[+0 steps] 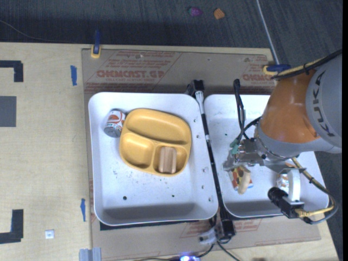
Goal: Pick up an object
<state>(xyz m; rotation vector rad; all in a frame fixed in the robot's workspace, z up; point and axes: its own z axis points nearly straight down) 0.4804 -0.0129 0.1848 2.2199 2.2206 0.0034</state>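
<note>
The camera view looks down on two shallow white bins standing side by side on a brown board. The arm, grey with a wide orange band, reaches in from the right and hangs over the right bin. Its claw is low in this bin, just above a small object that looks cream and orange. The object lies on the bin floor near the left wall. Whether the claw is open or closed cannot be told, because the wrist and cables cover it; also it is not clear if the claw touches the object.

The step in hand seems to be the approach, or the grasp itself. The lift is not yet done, since the object seems to rest on the floor. The next move calls for a firm closing on the small piece and a straight rise, away from the bin wall.

In the left bin lies a yellow tray with rounded corners and three compartments, smooth and matte like plastic. A tan block lies in its lower right compartment. A small can, shiny with red marks, lies touching the tray's upper left edge. The bins look hard and smooth, with some dark spots.
</note>
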